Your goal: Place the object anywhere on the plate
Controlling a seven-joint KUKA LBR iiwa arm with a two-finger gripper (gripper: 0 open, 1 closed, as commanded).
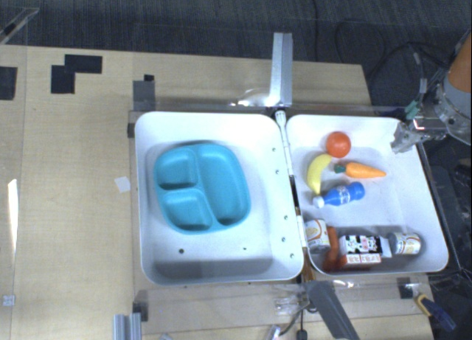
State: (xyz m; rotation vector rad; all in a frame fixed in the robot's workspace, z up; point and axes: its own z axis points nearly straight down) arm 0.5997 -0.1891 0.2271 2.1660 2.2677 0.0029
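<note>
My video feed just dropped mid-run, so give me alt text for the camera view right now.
A blue divided plate sits in the left bin, nothing on it yet. The right bin holds a tomato, banana, carrot, blue bottle and several cans and bottles along its near wall. The gripper hovers at the right bin's far right corner.

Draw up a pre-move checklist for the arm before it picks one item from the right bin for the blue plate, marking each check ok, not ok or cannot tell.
1. Blue three-compartment plastic plate lies flat in the left white bin: ok.
2. Plate compartments bare, ready to receive: ok.
3. Objects reachable in the right white bin: orange ball, yellow banana, orange carrot, blue bottle lie apart from the bin walls: ok.
4. Gripper positioned over an object: not ok, it sits at the bin's upper right corner.
5. Gripper open: cannot tell.
6. Object between the gripper's fingers: not ok.
</note>
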